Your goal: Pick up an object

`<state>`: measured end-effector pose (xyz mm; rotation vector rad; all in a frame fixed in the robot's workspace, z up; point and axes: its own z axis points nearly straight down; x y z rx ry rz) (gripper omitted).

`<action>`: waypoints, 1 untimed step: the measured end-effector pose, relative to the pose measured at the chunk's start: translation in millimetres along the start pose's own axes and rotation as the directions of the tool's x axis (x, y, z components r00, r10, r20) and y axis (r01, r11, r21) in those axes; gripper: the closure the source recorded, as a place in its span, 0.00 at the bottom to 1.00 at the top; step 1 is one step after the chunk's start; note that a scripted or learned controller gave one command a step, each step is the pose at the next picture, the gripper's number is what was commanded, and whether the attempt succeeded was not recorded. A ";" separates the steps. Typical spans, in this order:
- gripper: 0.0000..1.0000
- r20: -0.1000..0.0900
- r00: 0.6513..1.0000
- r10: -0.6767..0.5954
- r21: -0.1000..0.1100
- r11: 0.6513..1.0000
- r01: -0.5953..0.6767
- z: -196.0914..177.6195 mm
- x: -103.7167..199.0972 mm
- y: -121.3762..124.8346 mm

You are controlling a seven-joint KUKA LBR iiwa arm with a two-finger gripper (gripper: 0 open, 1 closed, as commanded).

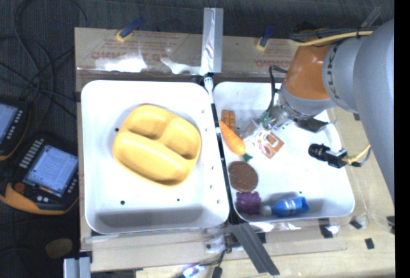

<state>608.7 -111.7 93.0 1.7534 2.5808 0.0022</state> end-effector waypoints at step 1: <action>1.00 -0.019 1.000 0.001 0.018 1.000 -0.001 -88.6 68.4 -10.3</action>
